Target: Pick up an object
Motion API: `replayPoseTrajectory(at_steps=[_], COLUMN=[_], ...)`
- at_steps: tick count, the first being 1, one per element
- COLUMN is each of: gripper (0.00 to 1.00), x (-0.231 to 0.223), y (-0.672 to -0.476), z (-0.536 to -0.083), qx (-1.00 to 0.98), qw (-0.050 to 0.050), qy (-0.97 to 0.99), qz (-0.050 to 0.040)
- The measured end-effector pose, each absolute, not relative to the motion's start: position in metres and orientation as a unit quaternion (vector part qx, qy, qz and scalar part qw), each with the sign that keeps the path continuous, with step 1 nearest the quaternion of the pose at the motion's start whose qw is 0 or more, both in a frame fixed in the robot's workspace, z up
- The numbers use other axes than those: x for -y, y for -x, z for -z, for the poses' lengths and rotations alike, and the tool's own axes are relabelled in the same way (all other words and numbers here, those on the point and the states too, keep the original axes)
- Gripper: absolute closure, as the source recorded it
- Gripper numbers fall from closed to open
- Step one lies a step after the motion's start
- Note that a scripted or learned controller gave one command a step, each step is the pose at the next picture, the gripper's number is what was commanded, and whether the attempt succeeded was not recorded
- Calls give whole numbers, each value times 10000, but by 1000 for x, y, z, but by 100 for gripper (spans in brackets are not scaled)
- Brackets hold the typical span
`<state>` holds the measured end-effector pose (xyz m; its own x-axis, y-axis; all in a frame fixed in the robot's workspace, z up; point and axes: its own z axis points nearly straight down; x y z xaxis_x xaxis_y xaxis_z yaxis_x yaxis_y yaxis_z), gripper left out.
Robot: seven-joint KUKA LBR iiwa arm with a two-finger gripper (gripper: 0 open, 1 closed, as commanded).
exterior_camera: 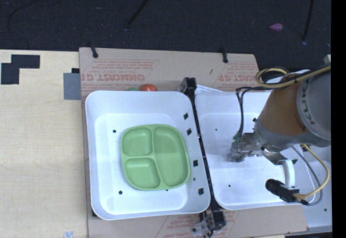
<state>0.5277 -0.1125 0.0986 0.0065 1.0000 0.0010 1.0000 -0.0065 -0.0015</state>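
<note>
**Gripper low in right bin, plate sits in left bin**

Gripper (238,151) is down near the floor of the right bin (227,110), arm (294,110) reaching in from the right — finger spread cannot be told, nothing visibly held. Nearest pickable object is the green divided plate (155,156), flat in the middle of the left bin (102,123), well apart from the gripper. Judged light, stiff plastic, smooth and likely slippery; best hold is probably pinching a rim or a divider ridge. A small red-orange item (148,88) lies just beyond the left bin's far edge. Cardboard (162,72) under the bins carries reddish print, upside down — not reliably readable.
</note>
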Motion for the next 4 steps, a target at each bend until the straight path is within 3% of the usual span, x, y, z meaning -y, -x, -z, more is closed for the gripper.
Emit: replayPoseTrajectory(at_steps=[2, 3, 4], gripper=[100, 100, 100], x=[126, 127, 74], y=[-530, -531, -524], z=[-222, -245, -240], qx=[7071, 7073, 7083], qw=[-15, -2, 25], qy=[7071, 7069, 7059], qz=[9, 2, -7])
